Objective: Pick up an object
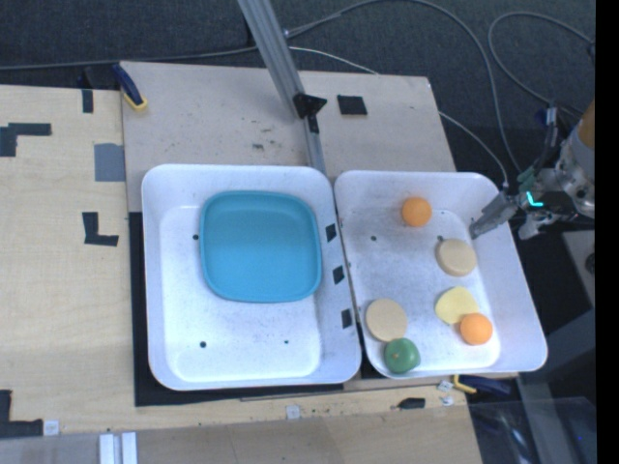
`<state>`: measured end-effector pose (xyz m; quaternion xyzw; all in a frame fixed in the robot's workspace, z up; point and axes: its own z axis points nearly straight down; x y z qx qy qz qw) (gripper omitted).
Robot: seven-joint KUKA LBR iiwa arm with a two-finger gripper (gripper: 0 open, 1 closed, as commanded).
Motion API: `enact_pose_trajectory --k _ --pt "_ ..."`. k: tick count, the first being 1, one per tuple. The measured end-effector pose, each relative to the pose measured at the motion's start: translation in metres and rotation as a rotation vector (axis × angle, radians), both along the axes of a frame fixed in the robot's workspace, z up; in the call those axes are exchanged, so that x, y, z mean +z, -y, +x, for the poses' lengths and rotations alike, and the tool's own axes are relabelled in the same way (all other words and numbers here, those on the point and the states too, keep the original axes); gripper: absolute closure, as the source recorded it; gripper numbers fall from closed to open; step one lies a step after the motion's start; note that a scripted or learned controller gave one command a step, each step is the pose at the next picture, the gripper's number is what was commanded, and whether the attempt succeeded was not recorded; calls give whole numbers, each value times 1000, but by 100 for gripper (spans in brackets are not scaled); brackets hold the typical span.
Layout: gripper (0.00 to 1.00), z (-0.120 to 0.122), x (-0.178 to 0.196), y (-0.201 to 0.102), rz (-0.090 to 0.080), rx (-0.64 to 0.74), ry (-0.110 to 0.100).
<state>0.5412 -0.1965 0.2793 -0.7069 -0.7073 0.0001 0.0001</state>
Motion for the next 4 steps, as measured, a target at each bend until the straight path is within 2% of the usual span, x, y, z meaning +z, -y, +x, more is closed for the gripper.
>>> enact_pose_trajectory --k 1,3,4 --pt "0 0 0 0 0 0 0" --pt "0 3 -99 11 1 0 -4" --pt "0 0 -163 8 2 0 -6"
